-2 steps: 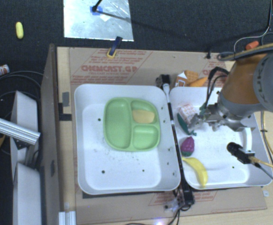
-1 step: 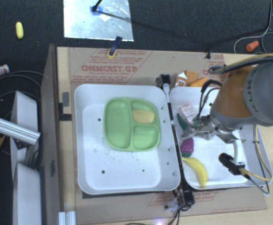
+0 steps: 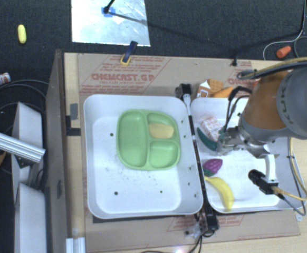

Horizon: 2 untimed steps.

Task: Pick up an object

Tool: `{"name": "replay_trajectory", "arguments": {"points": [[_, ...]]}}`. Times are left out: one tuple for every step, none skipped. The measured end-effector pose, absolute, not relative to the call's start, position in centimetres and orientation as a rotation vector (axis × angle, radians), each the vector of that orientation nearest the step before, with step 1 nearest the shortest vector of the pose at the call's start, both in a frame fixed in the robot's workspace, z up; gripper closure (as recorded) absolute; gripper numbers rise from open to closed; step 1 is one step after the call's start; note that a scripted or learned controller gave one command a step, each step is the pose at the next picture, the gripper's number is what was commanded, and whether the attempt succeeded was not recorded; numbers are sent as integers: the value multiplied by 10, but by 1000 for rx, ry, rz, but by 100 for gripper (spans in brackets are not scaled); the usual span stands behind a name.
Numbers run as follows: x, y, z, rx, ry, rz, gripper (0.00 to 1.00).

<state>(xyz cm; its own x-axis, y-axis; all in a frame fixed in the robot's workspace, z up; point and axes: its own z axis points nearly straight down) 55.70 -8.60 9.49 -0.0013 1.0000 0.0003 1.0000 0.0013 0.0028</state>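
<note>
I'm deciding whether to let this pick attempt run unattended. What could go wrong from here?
The right bin is crowded: a purple object, a banana and a teal item lie close together, so the gripper might nudge a neighbour or grab two. The arm hides part of that bin, so a grasp may be hard to confirm. The gripper also works near the wall between the bins and could clip it.

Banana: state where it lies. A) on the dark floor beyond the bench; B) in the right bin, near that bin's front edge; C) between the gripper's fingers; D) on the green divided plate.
B: the banana lies on the floor of the right bin near its front edge, just below the purple object, apart from the green divided plate in the left bin.
</note>
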Motion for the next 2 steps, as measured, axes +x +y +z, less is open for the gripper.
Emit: {"name": "replay_trajectory", "arguments": {"points": [[557, -86, 95, 2219, 2222, 3, 0], [623, -111, 85, 2213, 2223, 3, 0]]}}
